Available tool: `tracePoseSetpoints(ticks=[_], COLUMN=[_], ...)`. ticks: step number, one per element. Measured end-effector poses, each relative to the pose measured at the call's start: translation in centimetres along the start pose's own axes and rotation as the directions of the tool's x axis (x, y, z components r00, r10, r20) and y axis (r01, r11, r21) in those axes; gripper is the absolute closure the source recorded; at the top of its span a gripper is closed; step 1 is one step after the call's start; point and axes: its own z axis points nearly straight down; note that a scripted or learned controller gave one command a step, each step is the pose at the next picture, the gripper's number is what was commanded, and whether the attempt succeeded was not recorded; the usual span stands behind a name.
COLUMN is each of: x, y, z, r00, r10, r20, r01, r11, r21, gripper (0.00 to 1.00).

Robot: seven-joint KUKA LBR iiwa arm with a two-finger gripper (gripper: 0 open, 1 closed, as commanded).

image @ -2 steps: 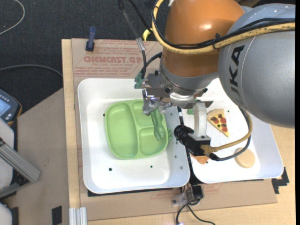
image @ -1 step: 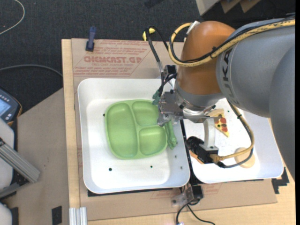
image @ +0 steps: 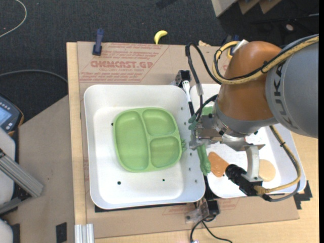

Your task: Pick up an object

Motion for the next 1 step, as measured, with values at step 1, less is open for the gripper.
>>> tracePoseSetpoints(ticks=[1], x=[2.20], y=[0.20], z=[-7.47], r00=[1.000], r10=[-0.007], r20=[0.000], r01=[0.007], r11=[1.000], r21=[-0.011], gripper=[1.00])
